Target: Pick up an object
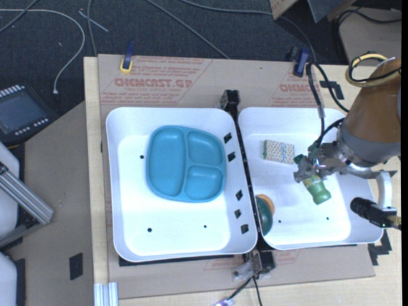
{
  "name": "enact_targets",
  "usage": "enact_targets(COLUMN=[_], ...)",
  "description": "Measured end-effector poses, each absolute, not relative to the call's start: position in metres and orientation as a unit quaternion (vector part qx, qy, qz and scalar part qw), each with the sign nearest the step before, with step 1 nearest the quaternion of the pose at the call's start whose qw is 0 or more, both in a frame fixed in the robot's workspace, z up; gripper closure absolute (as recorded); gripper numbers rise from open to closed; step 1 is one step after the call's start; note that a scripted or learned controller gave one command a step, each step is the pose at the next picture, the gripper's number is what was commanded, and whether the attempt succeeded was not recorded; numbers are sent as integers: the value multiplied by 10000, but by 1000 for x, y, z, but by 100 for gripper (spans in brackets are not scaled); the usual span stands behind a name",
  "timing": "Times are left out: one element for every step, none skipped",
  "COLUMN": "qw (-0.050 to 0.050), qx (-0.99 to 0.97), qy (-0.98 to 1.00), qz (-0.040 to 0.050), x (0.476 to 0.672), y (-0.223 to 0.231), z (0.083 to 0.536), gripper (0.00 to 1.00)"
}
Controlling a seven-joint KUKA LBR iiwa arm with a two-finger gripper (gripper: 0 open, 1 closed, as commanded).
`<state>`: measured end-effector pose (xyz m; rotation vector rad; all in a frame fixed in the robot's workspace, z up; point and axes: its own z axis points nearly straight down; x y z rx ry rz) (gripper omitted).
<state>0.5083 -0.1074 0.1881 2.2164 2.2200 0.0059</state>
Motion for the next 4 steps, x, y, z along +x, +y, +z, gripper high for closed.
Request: enact_targets(qw=[13, -16, -1, -3], qx=[7067, 7051, 7049, 7047], qy=[7075, 7091, 7093, 7095], qz=[12, 4, 15, 15], x=[509, 515, 516, 520], y=[-107, -56, -11, 47], z=[209, 205, 215, 226], gripper=[100, 100, 100, 100])
